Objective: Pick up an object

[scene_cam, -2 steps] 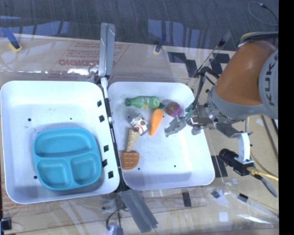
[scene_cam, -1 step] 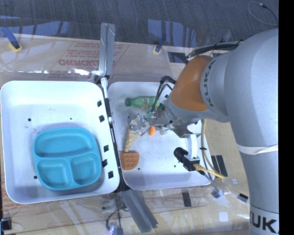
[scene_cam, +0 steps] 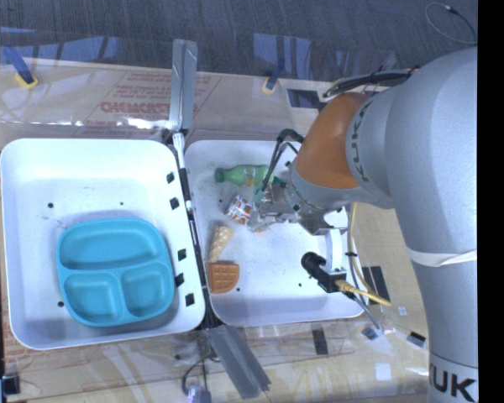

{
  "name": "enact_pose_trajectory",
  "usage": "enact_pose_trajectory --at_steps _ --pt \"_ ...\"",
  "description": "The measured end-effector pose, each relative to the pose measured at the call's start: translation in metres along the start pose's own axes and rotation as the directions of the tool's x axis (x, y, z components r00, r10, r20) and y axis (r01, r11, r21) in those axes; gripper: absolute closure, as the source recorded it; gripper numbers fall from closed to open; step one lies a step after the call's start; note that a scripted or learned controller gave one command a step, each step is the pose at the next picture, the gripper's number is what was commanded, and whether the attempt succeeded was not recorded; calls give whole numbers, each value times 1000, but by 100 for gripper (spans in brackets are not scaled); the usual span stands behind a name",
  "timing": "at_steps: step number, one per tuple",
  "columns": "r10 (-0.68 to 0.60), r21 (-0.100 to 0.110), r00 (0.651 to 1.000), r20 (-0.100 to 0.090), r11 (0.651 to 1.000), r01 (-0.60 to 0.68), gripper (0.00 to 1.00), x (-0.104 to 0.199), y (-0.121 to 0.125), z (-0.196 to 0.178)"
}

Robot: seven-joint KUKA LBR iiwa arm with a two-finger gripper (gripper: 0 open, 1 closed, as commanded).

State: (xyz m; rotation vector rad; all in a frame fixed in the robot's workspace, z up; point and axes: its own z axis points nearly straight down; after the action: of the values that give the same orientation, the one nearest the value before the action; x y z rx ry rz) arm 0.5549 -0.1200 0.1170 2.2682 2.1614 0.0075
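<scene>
Gripper (scene_cam: 265, 211), open or closed I cannot tell, sits beside a small crumpled white-and-orange packet (scene_cam: 238, 211).

Arm (scene_cam: 386, 158) reaches in from the right, and the gripper (scene_cam: 266, 211) is low over the right bin (scene_cam: 273, 311), just beside a small crumpled packet (scene_cam: 238, 210). A green bottle (scene_cam: 239, 175) lies on its side near the far wall. Nearer the camera, a pale cone (scene_cam: 220, 242) and below it a brown waffle (scene_cam: 223, 276). In the left bin (scene_cam: 84, 166), a blue divided tray (scene_cam: 113, 269) sits flat.
</scene>
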Motion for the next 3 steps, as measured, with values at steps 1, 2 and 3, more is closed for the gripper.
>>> enact_pose_trajectory --at_steps 1,2,3 --pt "0 0 1000 0 1000 0 0 0 0 0" --pt "313 13 950 1 950 -313 0 1 26 26" --pt "307 15 952 0 952 -307 100 2 27 17"
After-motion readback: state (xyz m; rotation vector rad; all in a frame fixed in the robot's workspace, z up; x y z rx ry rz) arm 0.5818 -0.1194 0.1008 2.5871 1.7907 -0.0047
